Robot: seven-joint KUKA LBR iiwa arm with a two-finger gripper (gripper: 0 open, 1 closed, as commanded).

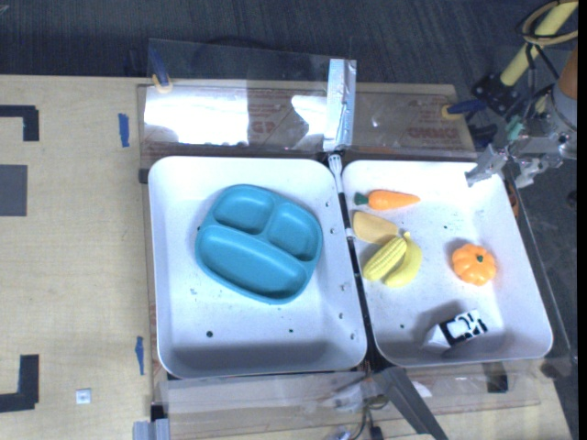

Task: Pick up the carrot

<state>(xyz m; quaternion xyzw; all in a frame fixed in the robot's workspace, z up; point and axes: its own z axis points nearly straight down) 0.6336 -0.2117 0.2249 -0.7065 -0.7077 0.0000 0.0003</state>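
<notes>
The carrot (392, 200) is orange with a green stub at its left end. It lies on its side in the right bin (537, 287), near the far left corner. My gripper (502, 174) hangs over the right bin's far right corner, well to the right of the carrot and apart from it. It looks open, with nothing between its fingers.
Just in front of the carrot lie a pale yellow wedge (371, 225) and a banana bunch (393, 259). An orange pumpkin (473, 264) sits mid-right, and a black-and-white item (463, 328) lies near the front. The left bin (174, 273) holds a blue divided plate (260, 241).
</notes>
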